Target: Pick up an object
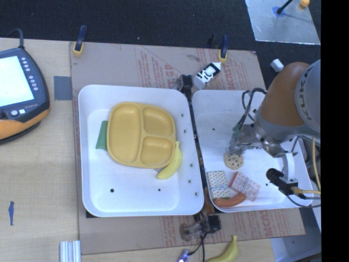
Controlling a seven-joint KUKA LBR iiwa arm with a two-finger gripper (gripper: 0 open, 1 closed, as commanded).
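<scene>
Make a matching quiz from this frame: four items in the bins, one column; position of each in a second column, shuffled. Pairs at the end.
Items
1. yellow divided plate
2. banana
3. round cookie
4. hot dog

Places
A. right bin, at the near edge
B. left bin, covering most of a green item
C. right bin, just under the claw
D. left bin, against the plate's lower right rim

Pairs: 1-B, 2-D, 3-C, 4-A

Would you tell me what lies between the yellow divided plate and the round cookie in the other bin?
In the camera view, a banana leans on the yellow plate, then come the adjoining bin rims and bare white floor before the cookie.
</scene>
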